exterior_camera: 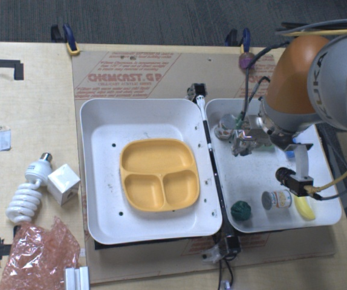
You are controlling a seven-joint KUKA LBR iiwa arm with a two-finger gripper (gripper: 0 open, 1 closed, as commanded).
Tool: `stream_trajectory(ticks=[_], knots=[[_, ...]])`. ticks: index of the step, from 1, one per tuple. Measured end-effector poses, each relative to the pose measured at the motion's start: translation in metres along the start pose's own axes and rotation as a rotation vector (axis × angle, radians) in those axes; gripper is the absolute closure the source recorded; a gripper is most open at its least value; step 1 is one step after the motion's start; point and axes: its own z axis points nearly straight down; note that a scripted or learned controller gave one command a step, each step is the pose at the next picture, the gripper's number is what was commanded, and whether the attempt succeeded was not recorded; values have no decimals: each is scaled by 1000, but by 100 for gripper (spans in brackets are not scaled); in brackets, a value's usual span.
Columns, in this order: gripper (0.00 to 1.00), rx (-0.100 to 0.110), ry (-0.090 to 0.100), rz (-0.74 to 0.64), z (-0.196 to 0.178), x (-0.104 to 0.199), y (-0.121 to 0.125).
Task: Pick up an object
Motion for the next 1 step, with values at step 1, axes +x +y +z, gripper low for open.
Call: stream_trajectory(ticks=[1], knots=[[0, 0, 0, -1, 0, 0, 0]])
